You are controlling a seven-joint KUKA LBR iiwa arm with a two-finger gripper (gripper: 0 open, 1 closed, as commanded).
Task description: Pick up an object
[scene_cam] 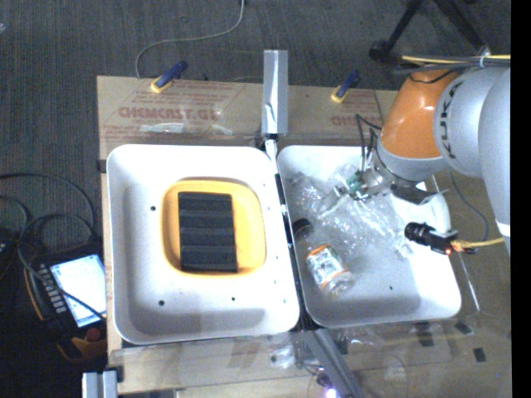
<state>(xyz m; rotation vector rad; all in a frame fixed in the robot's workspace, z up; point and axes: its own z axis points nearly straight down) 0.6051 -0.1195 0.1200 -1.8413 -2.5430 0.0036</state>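
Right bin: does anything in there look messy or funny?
Yes. A small bottle lies tipped on its side near the front of the right bin, and crumpled clear plastic wrap is strewn across the middle. The yellow tray in the left bin sits neatly.

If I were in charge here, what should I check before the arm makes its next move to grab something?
1. Something to pick lies in the right bin: ok, a small bottle lies on its side there.
2. Bottle free of clutter: ok, it lies just clear of the crinkled clear plastic.
3. Gripper over a target: not ok, it sits above the plastic near the bin's far side, away from the bottle.
4. Fingers open and ready: cannot tell.
5. Left bin contents out of the way: ok, the yellow tray with black insert rests there, apart from the arm.
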